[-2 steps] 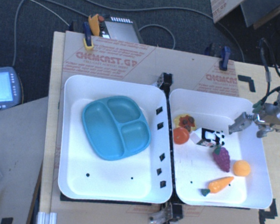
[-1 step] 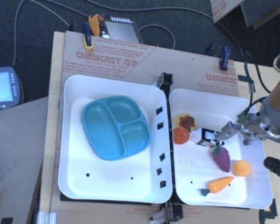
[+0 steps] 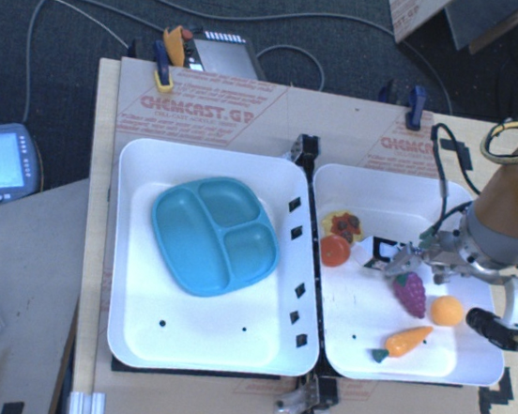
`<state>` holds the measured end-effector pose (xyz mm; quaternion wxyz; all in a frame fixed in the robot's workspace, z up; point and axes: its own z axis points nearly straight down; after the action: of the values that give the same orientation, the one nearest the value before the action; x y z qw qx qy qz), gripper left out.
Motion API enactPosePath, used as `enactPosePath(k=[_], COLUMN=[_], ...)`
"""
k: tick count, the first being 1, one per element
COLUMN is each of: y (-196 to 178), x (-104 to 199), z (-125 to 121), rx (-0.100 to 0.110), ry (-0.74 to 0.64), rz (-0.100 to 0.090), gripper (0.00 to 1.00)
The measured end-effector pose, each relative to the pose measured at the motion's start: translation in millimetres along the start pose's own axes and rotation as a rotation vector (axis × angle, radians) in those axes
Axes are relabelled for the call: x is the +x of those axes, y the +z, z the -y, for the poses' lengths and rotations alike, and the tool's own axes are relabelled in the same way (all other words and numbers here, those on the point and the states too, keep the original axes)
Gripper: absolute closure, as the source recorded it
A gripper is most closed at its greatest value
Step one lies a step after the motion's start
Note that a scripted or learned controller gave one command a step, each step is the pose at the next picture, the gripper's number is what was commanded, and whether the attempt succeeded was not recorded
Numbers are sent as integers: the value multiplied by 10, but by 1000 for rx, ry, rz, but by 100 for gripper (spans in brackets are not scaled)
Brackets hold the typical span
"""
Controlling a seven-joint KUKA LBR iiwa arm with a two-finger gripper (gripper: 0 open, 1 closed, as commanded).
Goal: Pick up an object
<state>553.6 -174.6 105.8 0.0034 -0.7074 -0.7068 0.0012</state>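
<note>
Landmark for this entry: the black divider [image 3: 305,255] between the two white bins. Left of it, the left bin [image 3: 129,260] holds one large item, a blue three-compartment plate [image 3: 215,234], lying flat. Right of the divider, the right bin [image 3: 354,351] holds the small toy foods, and the grey and orange arm [image 3: 514,211] reaches in over that bin's far side. The gripper [image 3: 410,264] hangs low over the purple grape bunch [image 3: 409,293], just at the bunch's upper end; from where I stand I cannot tell how it is set, nor whether it touches the grapes. Likely target: the grapes. Judged light, hollow plastic, bumpy, so fairly grippy; take across the narrow width at mid-body. An orange ball-like fruit [image 3: 447,311] lies just right of the grapes: smooth, round, liable to roll. The toy carrot [image 3: 405,342] lies below them, tapered. Nearest the divider sit a red tomato [image 3: 334,250] and a small red-yellow piece [image 3: 344,226].
</note>
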Motion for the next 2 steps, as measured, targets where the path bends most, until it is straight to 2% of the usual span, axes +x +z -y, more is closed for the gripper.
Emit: enactPosePath(k=[1,2], y=[222,98], x=[7,6], z=[1,-6], rx=[-2,-5], ry=[-1,-1], rz=[1,1], gripper=[0,100])
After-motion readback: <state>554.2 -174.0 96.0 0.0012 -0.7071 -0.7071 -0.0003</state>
